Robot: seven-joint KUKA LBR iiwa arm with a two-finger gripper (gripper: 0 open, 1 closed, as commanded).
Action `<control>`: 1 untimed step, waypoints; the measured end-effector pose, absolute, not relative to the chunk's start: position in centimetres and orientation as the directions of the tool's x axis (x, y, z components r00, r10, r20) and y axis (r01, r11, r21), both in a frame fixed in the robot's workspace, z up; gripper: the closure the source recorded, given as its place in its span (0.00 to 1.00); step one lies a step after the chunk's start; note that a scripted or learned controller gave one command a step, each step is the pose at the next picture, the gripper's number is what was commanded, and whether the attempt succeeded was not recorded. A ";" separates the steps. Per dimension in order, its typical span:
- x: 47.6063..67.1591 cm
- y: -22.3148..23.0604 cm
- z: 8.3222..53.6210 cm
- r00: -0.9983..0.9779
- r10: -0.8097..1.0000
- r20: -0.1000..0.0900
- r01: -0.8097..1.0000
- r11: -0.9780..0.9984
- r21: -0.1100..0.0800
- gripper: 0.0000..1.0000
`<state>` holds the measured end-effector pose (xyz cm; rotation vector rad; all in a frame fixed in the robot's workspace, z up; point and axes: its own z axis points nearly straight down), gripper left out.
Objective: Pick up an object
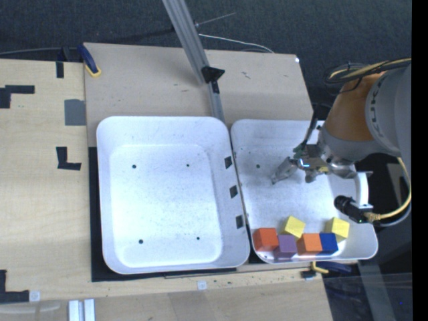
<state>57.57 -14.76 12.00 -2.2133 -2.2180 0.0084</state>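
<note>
Small blocks in a bunch by the near edge of the right bin (267, 142), orange block (266, 237), purple block (287, 244), yellow block (294, 226), blue block (328, 243), gripper (283, 172) over the bin's middle, fingers open, nothing between them, left bin (110, 199) beside.

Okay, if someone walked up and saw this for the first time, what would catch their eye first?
Probably the cluster of coloured blocks, orange, purple, blue and yellow, huddled along the near edge of the right bin. Next, the grey arm with its orange band reaching in from the right, its end effector over that bin's bare middle.
</note>
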 end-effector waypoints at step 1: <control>63.1 -15.9 9.0 -0.003 1.000 0.000 1.000 0.003 -0.001 0.00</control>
